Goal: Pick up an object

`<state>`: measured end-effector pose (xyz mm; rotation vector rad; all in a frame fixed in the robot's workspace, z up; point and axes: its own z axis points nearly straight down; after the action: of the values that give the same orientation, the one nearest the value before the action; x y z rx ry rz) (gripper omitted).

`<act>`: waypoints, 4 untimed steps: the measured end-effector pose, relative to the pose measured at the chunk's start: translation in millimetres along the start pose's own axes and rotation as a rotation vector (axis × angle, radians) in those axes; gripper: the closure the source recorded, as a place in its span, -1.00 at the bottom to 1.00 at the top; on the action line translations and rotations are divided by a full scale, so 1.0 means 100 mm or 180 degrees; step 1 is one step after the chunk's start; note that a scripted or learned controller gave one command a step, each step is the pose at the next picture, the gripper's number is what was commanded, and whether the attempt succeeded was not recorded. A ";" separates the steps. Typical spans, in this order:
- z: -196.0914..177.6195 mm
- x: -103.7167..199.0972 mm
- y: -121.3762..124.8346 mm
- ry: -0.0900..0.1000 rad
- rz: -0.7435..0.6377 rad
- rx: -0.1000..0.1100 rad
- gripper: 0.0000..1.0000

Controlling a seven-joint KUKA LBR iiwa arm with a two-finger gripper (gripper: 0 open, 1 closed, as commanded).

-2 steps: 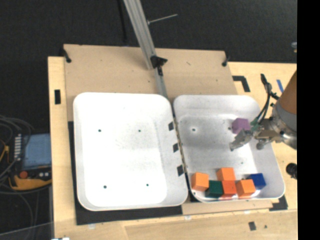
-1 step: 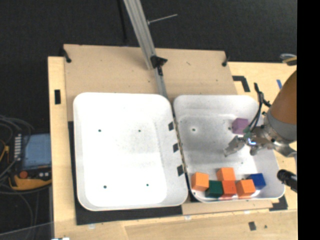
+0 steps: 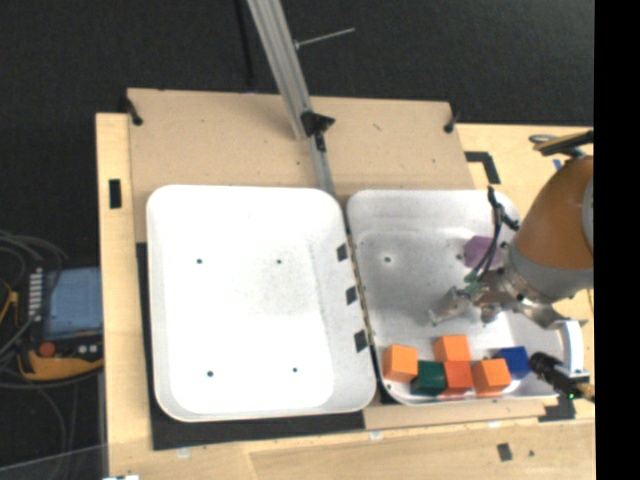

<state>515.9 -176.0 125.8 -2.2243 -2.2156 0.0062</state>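
The camera view looks down on a pale wooden counter (image 3: 300, 448) with a tan board (image 3: 220, 138) laid over its back part, set against a dark, near-black floor (image 3: 120, 28). A grey metal rail (image 3: 285, 58) slants in from the top and ends just behind the gap between the 2 white bins. At the far left, off the counter, lie dark cables (image 3: 20, 268) and a blue box (image 3: 75, 300) with an orange-and-black device (image 3: 60, 358) beside it. No brand, label or writing can be read anywhere.

The left bin (image 3: 250, 298) has a plain speckled white floor. The right bin (image 3: 400, 248) holds the blocks, all bunched along its near wall: 4 orange blocks (image 3: 402, 360), a green block (image 3: 431, 377) and a blue block (image 3: 514, 359), several touching. A purple object (image 3: 480, 249) lies apart, near the bin's right side.

The arm (image 3: 560, 233) reaches in from the right, its orange band over the right bin. The hand (image 3: 470, 298) hangs low above the bin floor, just behind the blocks; whether it is open or closed cannot be told, and nothing is seen held in it.
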 end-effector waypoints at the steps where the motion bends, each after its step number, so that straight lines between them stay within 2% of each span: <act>1: -0.14 0.00 0.02 0.0004 0.0026 -0.0033 1.00; 3: -1.32 -0.06 0.05 -0.0004 -0.0026 -0.0040 1.00; 4: -1.40 0.45 0.22 0.0008 -0.0039 -0.0023 1.00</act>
<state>538.6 -130.4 265.3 -2.2132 -2.2315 -0.0045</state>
